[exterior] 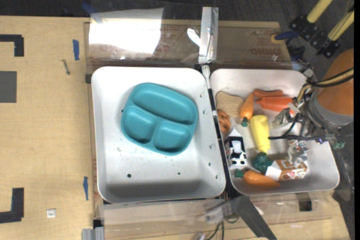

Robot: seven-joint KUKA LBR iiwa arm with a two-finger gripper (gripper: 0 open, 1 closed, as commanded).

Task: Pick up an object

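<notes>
The right bin (333, 176) holds a pile of toy food. In it I see a yellow piece (260, 132), an orange carrot (247, 107), a red-orange piece (275, 103), a second carrot (260, 178), a dark green piece (261, 163), a black-and-white item (236, 152) and a printed packet (291, 170). My gripper (290, 124) hangs low over the right half of this bin, just right of the yellow piece and above the packet. Cables and metal parts hide its tip.
The left bin (112, 168) carries a teal divided plate (160, 117). A tan flat slice (227, 101) lies at the right bin's back left. The arm's orange band (340, 93) looms over the right bin's far right edge. Clear plastic sheets (146, 36) stand behind the bins.
</notes>
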